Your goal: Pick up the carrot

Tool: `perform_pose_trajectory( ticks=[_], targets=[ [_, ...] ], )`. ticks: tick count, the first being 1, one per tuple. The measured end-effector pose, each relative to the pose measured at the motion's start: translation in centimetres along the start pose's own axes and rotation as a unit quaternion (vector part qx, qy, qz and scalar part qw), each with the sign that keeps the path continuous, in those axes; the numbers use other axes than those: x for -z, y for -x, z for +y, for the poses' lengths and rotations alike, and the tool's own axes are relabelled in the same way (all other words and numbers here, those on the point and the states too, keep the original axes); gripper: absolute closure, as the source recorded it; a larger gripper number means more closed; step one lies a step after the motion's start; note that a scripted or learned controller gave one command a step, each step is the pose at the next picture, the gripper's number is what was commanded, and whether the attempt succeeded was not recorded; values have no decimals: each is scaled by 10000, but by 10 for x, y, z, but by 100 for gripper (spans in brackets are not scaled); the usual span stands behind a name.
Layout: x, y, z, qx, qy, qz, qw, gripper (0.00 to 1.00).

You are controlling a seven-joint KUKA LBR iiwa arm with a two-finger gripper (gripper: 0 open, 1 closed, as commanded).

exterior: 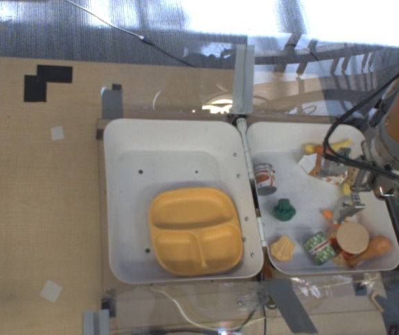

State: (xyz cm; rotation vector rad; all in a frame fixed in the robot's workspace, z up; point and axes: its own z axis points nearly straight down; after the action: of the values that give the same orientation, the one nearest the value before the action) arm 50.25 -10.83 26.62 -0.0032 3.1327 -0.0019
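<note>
The metal claw [351, 206], its grip impossible to judge, hovered in the approach step above the right white bin [293, 152], needing descent onto what looked like the small orange carrot [327, 214].

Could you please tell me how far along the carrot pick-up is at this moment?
Done: the arm has reached over the right bin, and the gripper hangs above the clutter there. In hand: nothing seen between its fingers. Left: what looks like the carrot, a small orange piece, lies on the bin floor beside the gripper, ungrasped and unlifted.
</note>
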Motion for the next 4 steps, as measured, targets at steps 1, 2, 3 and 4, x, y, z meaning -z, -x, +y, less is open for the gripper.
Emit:
perform_pose_trajectory(
  ticks=[1, 2, 3, 4],
  targets=[
    [-91, 24, -25, -534, 9, 43, 9986, 0],
    [-153, 14, -44, -1702, -1, -30, 9854, 0],
    [-176, -11, -38, -3100, 5, -46, 9507, 0],
    [-138, 1, -79, -4668, -9, -2, 8843, 0]
  ],
)
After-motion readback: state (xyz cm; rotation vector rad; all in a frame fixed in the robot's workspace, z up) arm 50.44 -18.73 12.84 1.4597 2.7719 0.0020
